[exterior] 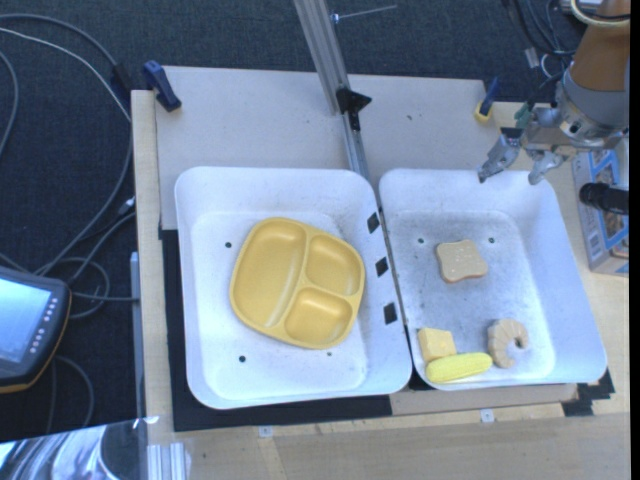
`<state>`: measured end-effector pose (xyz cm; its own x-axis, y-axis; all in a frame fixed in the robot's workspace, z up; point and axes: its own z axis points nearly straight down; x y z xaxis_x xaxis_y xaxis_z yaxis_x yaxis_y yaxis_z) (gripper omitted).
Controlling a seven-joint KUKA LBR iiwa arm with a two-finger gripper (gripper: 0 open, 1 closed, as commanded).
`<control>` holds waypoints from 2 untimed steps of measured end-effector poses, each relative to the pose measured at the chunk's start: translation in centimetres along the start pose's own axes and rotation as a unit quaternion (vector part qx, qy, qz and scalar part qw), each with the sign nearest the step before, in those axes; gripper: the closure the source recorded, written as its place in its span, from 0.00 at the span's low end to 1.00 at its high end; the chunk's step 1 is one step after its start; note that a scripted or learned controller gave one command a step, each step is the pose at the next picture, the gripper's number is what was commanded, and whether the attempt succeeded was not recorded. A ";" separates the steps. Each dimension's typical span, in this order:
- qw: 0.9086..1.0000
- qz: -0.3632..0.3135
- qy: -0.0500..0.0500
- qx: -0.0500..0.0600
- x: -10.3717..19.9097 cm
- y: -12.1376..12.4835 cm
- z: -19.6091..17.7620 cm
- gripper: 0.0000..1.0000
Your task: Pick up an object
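Note:
The right bin point(560, 230) holds a slice of toast point(461, 261) near its middle, a tan pretzel-shaped piece point(507, 341) at the lower right, a yellow cheese block point(436, 343) and a yellow banana-like piece point(459, 367) at its front edge. My gripper point(517, 165) hangs over the bin's far right corner, up and right of the toast. Its two fingers stand apart, open, with nothing between them.
The left bin point(200, 208) carries a yellow divided plate point(297, 281). A slanted metal pole point(325, 38) runs down to the gap between the bins. Blue clamps point(161, 84) sit at the board's back corners. A boxed item point(603, 213) stands right of the right bin.

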<state>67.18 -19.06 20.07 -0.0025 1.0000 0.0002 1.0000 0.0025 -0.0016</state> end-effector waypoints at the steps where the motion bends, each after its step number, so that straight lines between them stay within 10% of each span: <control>1: 1.000 0.000 0.000 0.000 0.0 0.0 0.0 0.00; 2: 1.000 0.001 0.000 0.002 -1.0 0.2 5.4 0.00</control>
<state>67.37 -20.03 14.70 0.0002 1.0000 0.0009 1.0000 -0.0002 -0.0063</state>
